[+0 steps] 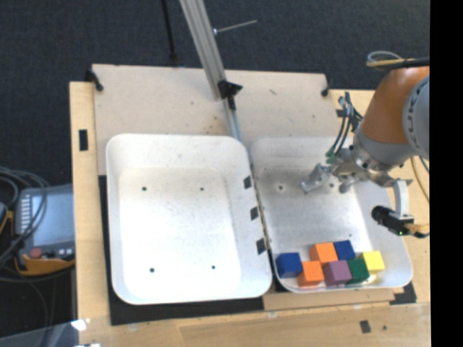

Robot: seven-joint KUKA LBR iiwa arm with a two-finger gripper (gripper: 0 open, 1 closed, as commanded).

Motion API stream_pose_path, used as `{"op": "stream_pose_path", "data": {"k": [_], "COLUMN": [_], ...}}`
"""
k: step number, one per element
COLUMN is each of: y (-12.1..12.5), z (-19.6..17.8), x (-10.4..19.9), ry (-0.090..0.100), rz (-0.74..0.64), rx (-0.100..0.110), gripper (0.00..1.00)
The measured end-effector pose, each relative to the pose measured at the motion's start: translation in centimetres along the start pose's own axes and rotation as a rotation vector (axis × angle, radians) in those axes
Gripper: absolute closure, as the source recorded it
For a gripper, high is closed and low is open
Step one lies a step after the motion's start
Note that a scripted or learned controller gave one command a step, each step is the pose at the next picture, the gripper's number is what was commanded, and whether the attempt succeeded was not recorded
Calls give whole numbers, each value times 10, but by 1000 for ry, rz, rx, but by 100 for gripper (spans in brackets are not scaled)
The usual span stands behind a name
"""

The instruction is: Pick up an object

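I see the gripper (315, 180) over bare floor of the right bin (304, 223), nothing between the fingers; can't tell if the jaws are released or clenched from this slant. The blocks (331, 263) sit packed against the bin's near wall, well apart from it. No real long axis: they're cubes, rows running along that wall.
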State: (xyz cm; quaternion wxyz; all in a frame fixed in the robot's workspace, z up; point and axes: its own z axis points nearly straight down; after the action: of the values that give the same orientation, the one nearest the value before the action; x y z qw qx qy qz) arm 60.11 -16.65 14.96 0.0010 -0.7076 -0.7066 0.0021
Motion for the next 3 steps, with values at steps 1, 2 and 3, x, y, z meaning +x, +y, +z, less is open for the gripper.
{"op": "stream_pose_path", "data": {"k": [1, 2, 3], "y": [0, 2, 6], "z": [52, 37, -7], "x": [-1, -2, -7], "ry": [0, 0, 0], "rz": [2, 7, 4], "rx": [-1, -10, -11], "gripper": [0, 100, 100]}}
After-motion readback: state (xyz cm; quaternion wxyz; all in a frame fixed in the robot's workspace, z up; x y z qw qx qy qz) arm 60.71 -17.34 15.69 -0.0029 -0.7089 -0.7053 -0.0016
